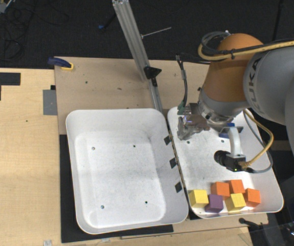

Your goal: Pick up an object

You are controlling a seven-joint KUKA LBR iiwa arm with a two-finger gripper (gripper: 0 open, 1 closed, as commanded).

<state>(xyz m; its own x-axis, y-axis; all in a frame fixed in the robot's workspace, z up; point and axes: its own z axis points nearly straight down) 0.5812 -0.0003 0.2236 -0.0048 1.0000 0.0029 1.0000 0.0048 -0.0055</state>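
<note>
1. Gripper (pixel 187 128) first: it hangs low over the far left part of the right bin (pixel 203 158), just beside the divide between the two bins. Whether it is released or clenched, I cannot tell; the metal parts at the wrist blur together from this angle. Nothing can be seen caught in it.

2. On the left, the left bin (pixel 119 168) lies with its white floor bare apart from a few dark specks, so it offers nothing to pick.

3. Moving right, the blocks sit bunched at the near end of the right bin, well apart from the gripper: a yellow block (pixel 199 197) at the left of the bunch, a purple block (pixel 215 203) just beside it, an orange block (pixel 220 188) behind those, a second yellow block (pixel 234 202), and two more orange blocks (pixel 253 196) at the right.

4. Further right and far, the arm (pixel 270 81) reaches in, its orange band (pixel 229 70) above the wrist, with a cable looping down over the bin.

5. As I judge it, the step in hand is the approach: no block has been lifted.

6. The next move calls for travel toward the near end of the bin, then a descent onto one block. The yellow block at the left edge looks the freest; the others touch their neighbours and may jam the grasp.
</note>
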